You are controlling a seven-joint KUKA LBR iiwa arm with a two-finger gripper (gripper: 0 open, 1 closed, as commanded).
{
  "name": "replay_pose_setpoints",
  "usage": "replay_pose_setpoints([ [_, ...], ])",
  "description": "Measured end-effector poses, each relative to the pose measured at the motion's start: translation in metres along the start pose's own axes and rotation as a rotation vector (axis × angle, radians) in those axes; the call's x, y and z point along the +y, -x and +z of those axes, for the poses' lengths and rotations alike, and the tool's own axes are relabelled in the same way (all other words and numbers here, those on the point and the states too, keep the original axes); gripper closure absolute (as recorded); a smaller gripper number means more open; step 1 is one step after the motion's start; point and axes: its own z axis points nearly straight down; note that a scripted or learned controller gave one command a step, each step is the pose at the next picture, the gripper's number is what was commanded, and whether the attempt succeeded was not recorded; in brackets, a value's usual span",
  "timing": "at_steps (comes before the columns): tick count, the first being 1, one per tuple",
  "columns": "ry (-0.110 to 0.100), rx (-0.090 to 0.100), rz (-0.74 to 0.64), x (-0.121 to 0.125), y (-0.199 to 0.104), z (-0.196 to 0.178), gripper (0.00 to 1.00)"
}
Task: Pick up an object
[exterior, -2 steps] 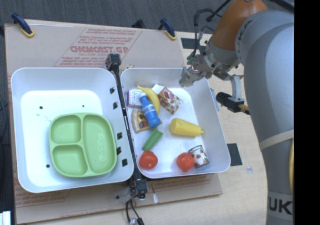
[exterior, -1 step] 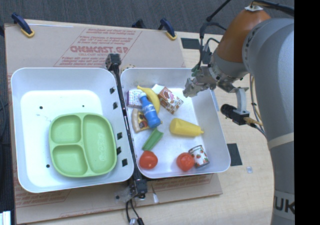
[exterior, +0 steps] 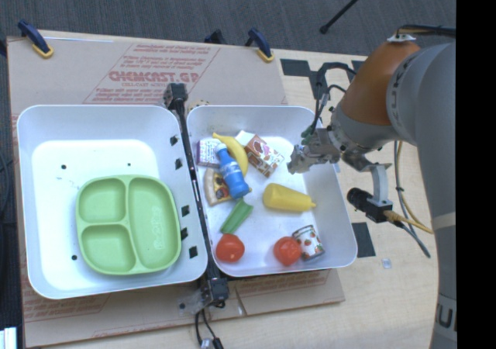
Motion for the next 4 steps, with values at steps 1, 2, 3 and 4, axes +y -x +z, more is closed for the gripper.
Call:
replay_pose_setpoints([
  [1,0.0,0.0,0.0,0.0,0.0,0.0,0.0],
  [2,0.002,0.001,-0.002,0.061,-0.036,0.058,0.0],
  [3,0.001,0.0,-0.006,0.061,-0.036,0.048,1.0],
  [4,0.003,0.001,-0.001,0.01,-0.07,-0.042,1.0],
])
